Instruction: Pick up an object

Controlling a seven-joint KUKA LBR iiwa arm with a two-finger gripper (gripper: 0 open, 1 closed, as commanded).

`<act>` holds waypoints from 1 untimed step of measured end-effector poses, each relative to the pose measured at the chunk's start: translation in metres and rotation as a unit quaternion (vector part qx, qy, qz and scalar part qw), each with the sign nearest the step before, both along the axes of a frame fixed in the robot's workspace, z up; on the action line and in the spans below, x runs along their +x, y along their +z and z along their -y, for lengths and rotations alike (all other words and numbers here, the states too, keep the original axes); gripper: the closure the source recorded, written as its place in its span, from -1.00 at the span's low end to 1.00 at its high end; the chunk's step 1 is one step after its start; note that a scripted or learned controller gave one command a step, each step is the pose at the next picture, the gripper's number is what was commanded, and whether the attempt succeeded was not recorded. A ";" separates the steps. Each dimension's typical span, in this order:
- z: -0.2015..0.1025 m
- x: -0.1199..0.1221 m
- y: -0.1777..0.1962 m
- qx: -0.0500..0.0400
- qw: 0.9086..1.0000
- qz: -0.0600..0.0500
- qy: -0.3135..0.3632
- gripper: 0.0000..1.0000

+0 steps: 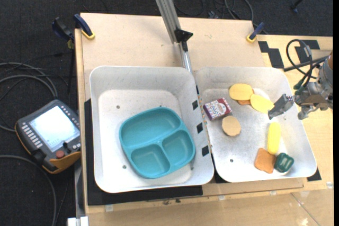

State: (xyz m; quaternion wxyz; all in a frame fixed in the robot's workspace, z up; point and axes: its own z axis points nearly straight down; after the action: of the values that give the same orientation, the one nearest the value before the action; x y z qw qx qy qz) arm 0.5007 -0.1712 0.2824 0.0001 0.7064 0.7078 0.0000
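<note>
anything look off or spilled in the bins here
Nothing stands out. The teal tray sits slightly askew in the left bin; the toy foods, like the yellow piece, lie loose in the right bin.

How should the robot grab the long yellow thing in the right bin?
Probably across the narrow middle of the long yellow banana-shaped toy, coming straight down from above. It lies flat, pointing roughly toward and away from the camera, so its slim sides face left and right with bare bin floor beside them. Its near end sits close to the orange wedge-shaped piece, so stay mid-length.

Bare floor (pixel 241 153) (right bin's near-left)
</note>
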 end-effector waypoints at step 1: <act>0.000 0.000 0.000 0.000 1.000 0.000 0.000 -1.00</act>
State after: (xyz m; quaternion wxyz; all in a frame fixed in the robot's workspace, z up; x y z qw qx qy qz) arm 0.5007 -0.1714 0.2825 0.0002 0.7067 0.7075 0.0000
